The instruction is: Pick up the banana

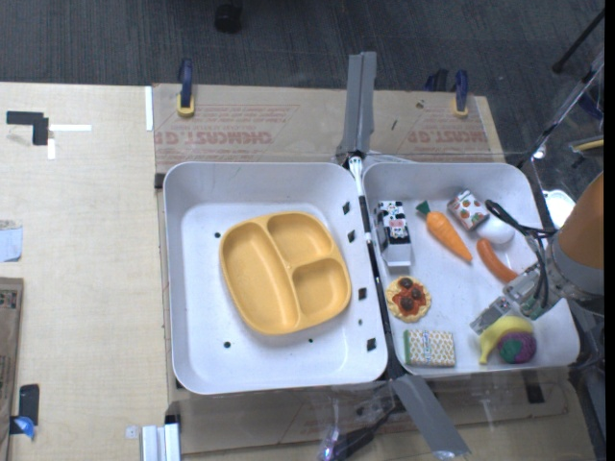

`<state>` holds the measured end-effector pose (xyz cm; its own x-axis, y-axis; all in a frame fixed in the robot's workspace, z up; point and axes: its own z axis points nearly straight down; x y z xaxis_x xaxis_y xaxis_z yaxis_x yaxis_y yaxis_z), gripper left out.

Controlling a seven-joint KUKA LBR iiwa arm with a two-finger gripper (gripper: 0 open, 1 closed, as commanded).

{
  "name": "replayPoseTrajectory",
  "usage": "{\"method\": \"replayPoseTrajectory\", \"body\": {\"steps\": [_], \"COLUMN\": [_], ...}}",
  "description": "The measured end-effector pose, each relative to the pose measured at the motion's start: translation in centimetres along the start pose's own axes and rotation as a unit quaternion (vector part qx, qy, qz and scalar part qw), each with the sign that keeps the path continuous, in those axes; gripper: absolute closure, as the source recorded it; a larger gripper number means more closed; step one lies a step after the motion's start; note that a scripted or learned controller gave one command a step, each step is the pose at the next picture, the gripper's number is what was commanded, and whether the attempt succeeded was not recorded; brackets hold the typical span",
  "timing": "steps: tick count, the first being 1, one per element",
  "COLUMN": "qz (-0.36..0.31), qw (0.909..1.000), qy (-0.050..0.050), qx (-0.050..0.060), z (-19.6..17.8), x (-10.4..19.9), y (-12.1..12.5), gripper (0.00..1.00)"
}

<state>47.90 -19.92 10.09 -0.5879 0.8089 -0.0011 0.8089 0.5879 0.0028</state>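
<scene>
The banana (496,338) is yellow and curved and lies at the front right of the right bin (452,175). A purple round fruit (520,348) rests against its right side. My gripper (507,303) hangs just above and behind the banana, reaching in from the right. Its two grey fingers (490,315) stand apart, open, with nothing between them. The orange-banded arm (586,243) covers the bin's right edge.
The right bin also holds an orange carrot (448,234), a red-orange vegetable (496,258), a red-white packet (469,210), a cow-print carton (393,230), a small pizza (408,298) and a pale cracker block (430,348). A yellow divided plate (285,272) lies in the left bin (192,286).
</scene>
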Motion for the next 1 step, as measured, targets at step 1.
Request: {"method": "replayPoseTrajectory", "body": {"steps": [1], "qz": [0.065], "qw": [0.9979], "qy": [0.000], "qx": [0.001], "z": [0.94], "x": [-1.72], "y": [-1.36], "gripper": [0.00]}}
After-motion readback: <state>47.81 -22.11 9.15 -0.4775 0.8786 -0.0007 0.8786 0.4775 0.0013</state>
